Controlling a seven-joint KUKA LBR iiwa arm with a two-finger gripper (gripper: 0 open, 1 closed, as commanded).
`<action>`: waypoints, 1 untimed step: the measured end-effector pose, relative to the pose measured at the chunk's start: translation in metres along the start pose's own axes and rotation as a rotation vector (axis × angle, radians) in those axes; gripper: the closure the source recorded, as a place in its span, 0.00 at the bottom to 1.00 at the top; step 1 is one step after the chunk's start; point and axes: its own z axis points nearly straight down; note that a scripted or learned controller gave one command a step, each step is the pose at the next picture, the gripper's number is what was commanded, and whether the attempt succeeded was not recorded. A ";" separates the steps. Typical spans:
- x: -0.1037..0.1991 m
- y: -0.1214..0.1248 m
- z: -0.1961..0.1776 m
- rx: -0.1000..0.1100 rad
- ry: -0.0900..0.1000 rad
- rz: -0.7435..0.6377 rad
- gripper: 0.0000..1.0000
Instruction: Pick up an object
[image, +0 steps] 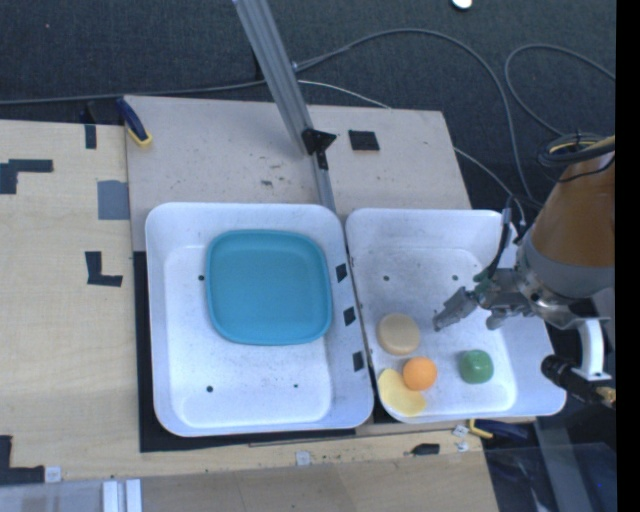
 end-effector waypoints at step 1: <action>-0.008 0.004 0.051 0.005 0.001 0.001 0.00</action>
